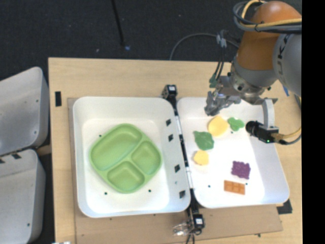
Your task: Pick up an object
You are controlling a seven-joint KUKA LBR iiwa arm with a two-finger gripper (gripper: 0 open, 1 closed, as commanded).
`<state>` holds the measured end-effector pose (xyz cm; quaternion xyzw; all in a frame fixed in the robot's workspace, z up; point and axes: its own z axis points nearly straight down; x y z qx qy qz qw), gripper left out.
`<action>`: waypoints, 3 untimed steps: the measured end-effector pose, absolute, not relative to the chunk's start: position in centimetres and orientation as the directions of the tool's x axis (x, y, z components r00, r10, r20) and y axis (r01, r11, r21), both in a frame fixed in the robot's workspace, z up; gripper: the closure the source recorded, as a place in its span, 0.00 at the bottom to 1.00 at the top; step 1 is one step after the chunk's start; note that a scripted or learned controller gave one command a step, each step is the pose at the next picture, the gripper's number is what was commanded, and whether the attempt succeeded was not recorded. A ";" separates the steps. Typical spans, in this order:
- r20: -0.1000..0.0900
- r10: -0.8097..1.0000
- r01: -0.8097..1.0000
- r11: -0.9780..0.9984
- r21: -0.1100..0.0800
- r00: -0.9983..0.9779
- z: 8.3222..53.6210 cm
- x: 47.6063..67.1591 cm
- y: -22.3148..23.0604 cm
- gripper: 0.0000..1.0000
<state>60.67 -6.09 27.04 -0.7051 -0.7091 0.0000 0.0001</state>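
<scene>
My gripper hangs over the back of the right bin, just up and left of a large yellow piece. Nothing shows between its fingers. A small green piece lies right of the yellow one. A darker green piece and a small yellow piece lie toward the bin's left side. Nearer the front sit a purple block and an orange flat piece.
The left bin holds a green divided plate. A black clip divider runs between the bins. A black cylindrical part on a cable sits over the right bin's right side. Wooden bench surrounds both bins.
</scene>
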 end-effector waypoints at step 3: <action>0.000 1.000 1.000 0.006 -0.004 -0.006 24.3 61.2 9.0 1.00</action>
